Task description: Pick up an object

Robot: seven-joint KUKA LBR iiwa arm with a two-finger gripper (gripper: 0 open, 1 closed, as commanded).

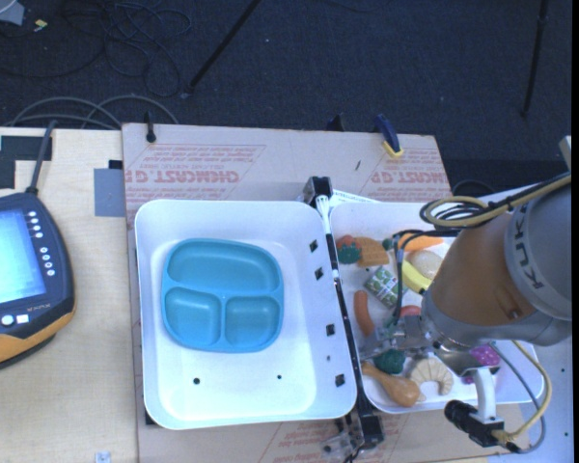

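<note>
- Gripper (pixel 398 340) low in the right bin (pixel 531 398), hidden under the orange-banded wrist — grip state impossible to tell.
- Nearest target, judged: the dark green piece (pixel 390 361) just beside the gripper; likely light, hard plastic, a bit slippery — best pinched across its middle.
- Close around the gripper: red sausage (pixel 364 310) to its left, tan drumstick (pixel 393 385) and pale croissant (pixel 433 375) below, patterned block (pixel 380 283) above.
- Crowded — neighbours likely to get nudged; bin divider wall close on the left.
- Well left of the gripper: blue sectioned plate (pixel 222 292) in the left bin (pixel 154 355).
</note>
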